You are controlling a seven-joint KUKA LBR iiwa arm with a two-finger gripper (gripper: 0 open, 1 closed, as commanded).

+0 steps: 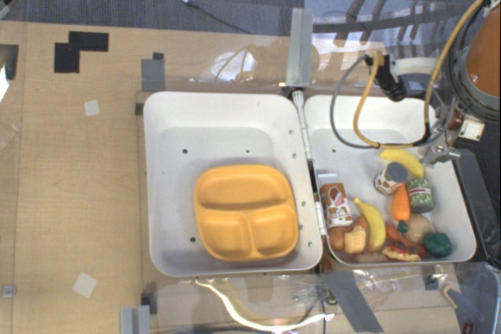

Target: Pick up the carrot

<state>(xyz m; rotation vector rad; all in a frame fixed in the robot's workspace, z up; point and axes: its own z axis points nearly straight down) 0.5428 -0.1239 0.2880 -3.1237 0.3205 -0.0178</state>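
In the right bin (368, 117), carrot (400, 203) lies among toy food, just beside a banana (373, 221); likely light, stiff, smooth plastic, so take it across the thick middle; gripper state: cannot tell; 1 arm (479, 82) at right

Orange carrot (401, 204) — upright, right bin

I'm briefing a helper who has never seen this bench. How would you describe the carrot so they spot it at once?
Look in the right white bin, at the pile of toy food along its near edge. The carrot stands toward the right of that pile, just left of a green-lidded jar. It is the one plain orange tapered piece; the bananas beside it are yellow and curved.
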